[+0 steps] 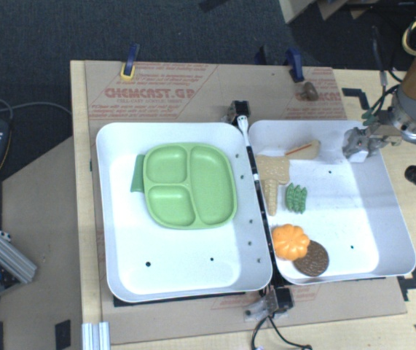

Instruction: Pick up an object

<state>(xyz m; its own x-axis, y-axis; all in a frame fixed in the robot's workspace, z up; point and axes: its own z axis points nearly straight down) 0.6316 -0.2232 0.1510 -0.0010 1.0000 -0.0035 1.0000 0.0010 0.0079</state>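
My gripper [356, 144] hangs over the far right corner of the right bin [368, 217], reaching in from the right edge. Nothing shows between its fingers. In that bin lie an orange pumpkin-like toy [290, 241], a brown round cookie [314, 259] touching it, a small green ridged piece [296, 197], a beige waffle cone [272, 179] and a thin orange stick [301, 150]. All of these sit on the bin's left side, well left of the gripper.
The left bin [120, 232] holds a light green divided plate [190, 185] with a darker green piece under its left edge. A black divider [253, 188] runs between the bins. Clamps stand at the board's far edge.
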